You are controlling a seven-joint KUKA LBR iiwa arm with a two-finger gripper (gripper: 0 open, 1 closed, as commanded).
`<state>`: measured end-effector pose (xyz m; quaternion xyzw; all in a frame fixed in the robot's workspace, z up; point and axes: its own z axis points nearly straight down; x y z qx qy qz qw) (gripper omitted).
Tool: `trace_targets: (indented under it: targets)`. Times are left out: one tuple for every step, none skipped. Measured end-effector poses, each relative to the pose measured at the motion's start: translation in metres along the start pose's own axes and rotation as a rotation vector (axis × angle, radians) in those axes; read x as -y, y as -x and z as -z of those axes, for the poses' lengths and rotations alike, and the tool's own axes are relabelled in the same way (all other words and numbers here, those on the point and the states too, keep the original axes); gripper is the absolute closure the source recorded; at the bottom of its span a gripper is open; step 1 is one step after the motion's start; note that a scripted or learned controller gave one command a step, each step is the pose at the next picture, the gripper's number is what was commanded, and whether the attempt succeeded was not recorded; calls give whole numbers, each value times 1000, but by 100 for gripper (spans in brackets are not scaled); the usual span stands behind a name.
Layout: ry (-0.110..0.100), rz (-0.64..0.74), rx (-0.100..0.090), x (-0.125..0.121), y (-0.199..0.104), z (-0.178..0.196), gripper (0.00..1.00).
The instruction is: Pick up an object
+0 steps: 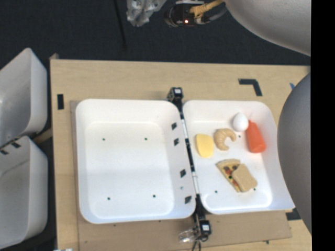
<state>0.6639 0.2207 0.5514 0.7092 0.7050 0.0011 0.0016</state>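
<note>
tan curved croissant, right bin

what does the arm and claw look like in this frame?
The arm shows as large, smooth, rounded grey casing at top right, with another grey curve along the right edge. The claw at top centre is a silvery metal assembly. Beside it sits a dark round housing with a small red light and a tan cable.

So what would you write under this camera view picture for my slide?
Five toy foods, an egg, carrot, croissant, yellow piece and sandwich, sit in the right bin beside the left bin.
</note>
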Motion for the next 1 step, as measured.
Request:
trace_targets:
  targets:
    - [0, 0, 0, -7, 0, 0, 100]
